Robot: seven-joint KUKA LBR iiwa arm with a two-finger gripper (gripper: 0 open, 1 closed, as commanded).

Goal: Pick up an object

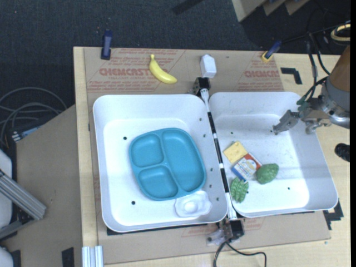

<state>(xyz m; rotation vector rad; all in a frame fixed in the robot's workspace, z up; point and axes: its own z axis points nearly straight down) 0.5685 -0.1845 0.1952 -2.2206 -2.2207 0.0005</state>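
Nearest you, at the front of the left bin (111, 107), a clear plastic cup (192, 206) lies touching the 5 o'clock corner of the blue divided plate (166, 163). Turn to the right bin (311, 196), where your pickable things cluster at its front left: a yellow block (234, 151), a small printed box (246, 166) touching it, a green round toy (266, 172) just beside the box, and a green leafy toy (240, 188) by the divider. Your gripper (288, 121) hangs over the bin's back right; you cannot tell from here whether it is spread or closed, and nothing shows in it. From the gripper the cluster lies toward 7 o'clock, the yellow block closest, its long axis running roughly 2 to 8 o'clock. A banana (162, 71) rests outside on the bench, far off at 10 o'clock.
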